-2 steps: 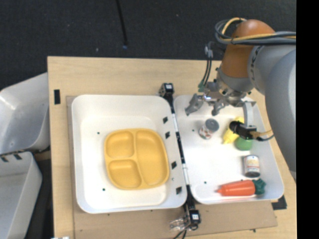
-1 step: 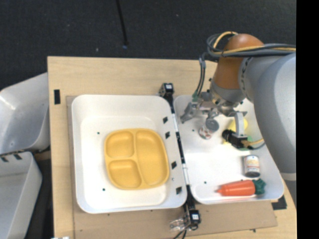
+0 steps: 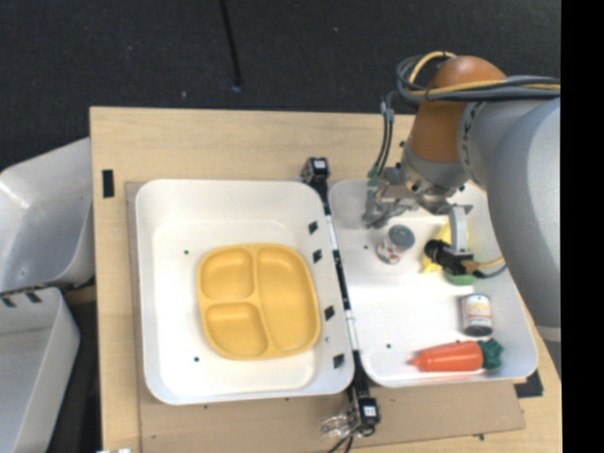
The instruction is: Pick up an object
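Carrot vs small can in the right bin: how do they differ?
The carrot is orange with a green top; the small can is pale with a dark cap and base. The carrot is long and lies flat along the right bin's near edge; the can is short and stubby. The carrot looks clearly larger. Both lie apart from the end effector.

A tray [image 3: 258, 300] lies in the left bin [image 3: 160, 366]. In the right bin [image 3: 396, 366], a jar [image 3: 478, 313] lies right, a carrot [image 3: 456, 357] at lower right.
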Robot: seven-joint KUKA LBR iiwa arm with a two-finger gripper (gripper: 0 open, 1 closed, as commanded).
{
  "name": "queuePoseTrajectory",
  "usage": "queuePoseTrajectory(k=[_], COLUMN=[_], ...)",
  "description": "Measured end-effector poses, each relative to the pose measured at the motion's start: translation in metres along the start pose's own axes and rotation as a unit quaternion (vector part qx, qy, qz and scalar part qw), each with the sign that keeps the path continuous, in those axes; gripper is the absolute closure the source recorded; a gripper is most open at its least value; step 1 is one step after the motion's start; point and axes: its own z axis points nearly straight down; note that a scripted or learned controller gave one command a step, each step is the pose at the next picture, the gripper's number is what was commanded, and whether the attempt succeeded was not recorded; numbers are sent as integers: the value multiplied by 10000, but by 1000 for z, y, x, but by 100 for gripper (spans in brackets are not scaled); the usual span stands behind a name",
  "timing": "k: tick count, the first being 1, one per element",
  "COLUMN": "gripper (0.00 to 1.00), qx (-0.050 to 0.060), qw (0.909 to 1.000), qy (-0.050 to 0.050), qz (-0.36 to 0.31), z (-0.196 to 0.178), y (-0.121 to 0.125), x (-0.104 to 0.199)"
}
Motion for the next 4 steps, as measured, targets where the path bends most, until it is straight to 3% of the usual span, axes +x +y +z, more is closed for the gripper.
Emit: queuePoseTrajectory(k=[3, 4], gripper=[100, 100], qx=[-6, 15], qw=[10000, 10000], qy=[8, 8], qz=[-33, -29], z=[-155, -157], y=[-2, 0], x=[-9, 34])
